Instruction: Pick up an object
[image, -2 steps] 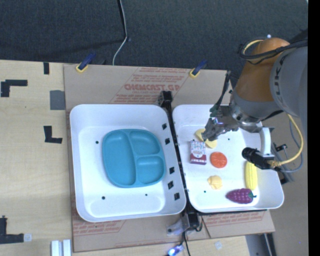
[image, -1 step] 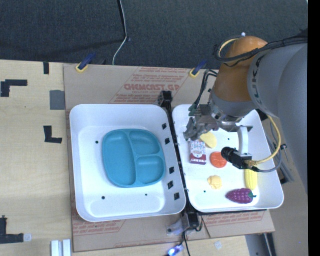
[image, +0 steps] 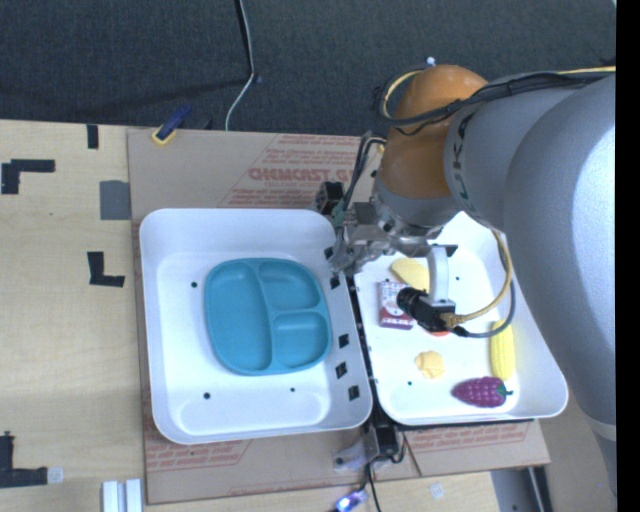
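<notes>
Two white bins are seen side by side on the bench. In the left bin (image: 160, 300) a blue tray (image: 267, 314) with three compartments is laid flat near the middle. The arm (image: 540, 190) is reached in from three o'clock, with its orange band (image: 430, 130) above the wrist, and the gripper (image: 385, 245) is hung over the upper left corner of the right bin (image: 545, 380), close to the wall between the bins. How the gripper stands cannot be told, since it is hidden under the wrist. Several objects are spread in the right bin. A small card (image: 392, 303) with red print is found just at six o'clock of the gripper, and a pale yellow piece (image: 408, 272) is seen just beside it at five o'clock. Farther off at five o'clock lie a yellow lump (image: 430, 364), a banana (image: 503, 352) and purple grapes (image: 480, 392), the grapes nearest the bin's lower rim. Nothing is seen lifted off the bin floor.
</notes>
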